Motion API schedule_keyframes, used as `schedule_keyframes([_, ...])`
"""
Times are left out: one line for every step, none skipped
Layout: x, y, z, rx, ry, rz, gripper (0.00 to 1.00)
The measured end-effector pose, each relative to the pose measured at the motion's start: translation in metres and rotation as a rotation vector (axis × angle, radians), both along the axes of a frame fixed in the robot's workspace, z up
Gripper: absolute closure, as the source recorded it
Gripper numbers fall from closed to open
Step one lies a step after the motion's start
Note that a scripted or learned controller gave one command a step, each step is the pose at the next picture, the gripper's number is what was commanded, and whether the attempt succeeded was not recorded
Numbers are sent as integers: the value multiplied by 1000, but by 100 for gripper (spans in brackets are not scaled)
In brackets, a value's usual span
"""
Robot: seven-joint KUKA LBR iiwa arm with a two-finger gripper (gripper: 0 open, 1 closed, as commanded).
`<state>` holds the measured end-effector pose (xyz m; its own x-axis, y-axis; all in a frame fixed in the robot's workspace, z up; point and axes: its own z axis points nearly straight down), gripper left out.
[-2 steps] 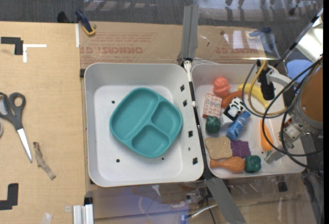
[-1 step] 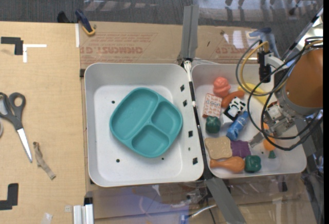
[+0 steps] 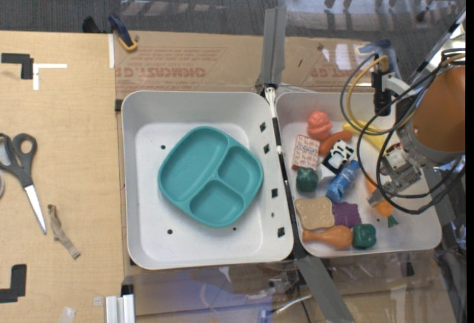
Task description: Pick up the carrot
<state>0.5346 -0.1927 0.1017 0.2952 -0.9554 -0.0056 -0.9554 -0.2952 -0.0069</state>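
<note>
Carrot (image 3: 383, 208): right bin (image 3: 437, 240), under arm (image 3: 437, 110) | claw grip: cannot tell | teal plate (image 3: 211, 177): left bin (image 3: 141, 188)

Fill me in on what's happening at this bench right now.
A grey arm with an orange band reaches in over the right bin, which holds a jumble of toy food. Its gripper hangs low near the bin's right side, close above an orange piece that may be the carrot; cables block a clear look, so a grasp can't be confirmed. The left bin holds a teal divided plate. Scissors lie on the bench.
</note>
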Motion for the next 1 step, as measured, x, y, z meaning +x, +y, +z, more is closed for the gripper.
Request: schedule_keyframes([-14, 44, 138, -3, 4, 26, 100])
